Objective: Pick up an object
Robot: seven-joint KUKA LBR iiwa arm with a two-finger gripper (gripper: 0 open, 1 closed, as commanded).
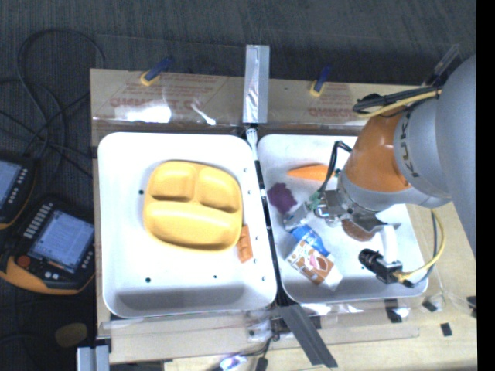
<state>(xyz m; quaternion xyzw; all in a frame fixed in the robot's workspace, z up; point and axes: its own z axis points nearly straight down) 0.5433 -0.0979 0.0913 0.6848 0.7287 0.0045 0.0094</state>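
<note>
End effector (303,216) is down low in the right bin (340,284), poking in from under the arm's orange band (375,157), and honestly I can't tell from up here what state it's in, the wrist hides too much. It sits right over a little cluster: a purple lump (281,198) just to its left, a small snack packet (311,257) just below it, and an orange carrot-looking piece (308,172) up nearer the back wall. Since the job is just "grab something", my guess is the purple lump or the packet is the target, being the closest. The packet looks light and crinkly, so it'll probably slide or fold if pinched flat against the bin floor; better to catch it by a raised edge or corner. The purple lump looks soft and roundish, likely easy to squeeze across its middle, though it sits near the wall between the bins, which may crowd the approach. The carrot piece seems stiffer and tapered, so grab the fat end. Over in the left bin (124,284) there's a big yellow divided tray (193,205) turned face down with a small orange bit (245,246) touching its right edge; that tray looks way too wide and smooth to pinch.
</note>
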